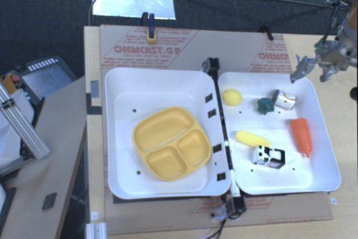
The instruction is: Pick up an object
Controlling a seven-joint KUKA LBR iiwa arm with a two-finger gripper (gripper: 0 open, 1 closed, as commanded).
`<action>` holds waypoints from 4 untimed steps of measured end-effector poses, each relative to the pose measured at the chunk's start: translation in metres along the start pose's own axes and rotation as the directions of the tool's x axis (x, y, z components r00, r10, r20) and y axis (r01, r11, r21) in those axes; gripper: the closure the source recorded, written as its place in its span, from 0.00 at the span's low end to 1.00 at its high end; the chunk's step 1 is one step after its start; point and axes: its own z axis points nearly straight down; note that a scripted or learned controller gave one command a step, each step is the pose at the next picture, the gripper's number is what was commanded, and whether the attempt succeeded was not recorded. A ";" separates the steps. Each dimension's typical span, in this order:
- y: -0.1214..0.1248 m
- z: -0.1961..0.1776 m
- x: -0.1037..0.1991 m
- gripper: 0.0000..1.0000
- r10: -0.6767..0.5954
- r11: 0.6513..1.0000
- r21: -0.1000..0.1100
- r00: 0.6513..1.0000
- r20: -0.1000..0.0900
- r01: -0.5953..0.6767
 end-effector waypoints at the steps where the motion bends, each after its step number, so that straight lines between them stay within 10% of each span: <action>1: 0.002 -0.008 0.001 0.00 -0.003 1.000 -0.012 1.000 0.003 0.003; 4: 0.005 0.143 -0.001 0.00 -0.001 0.999 -0.034 1.000 0.010 0.002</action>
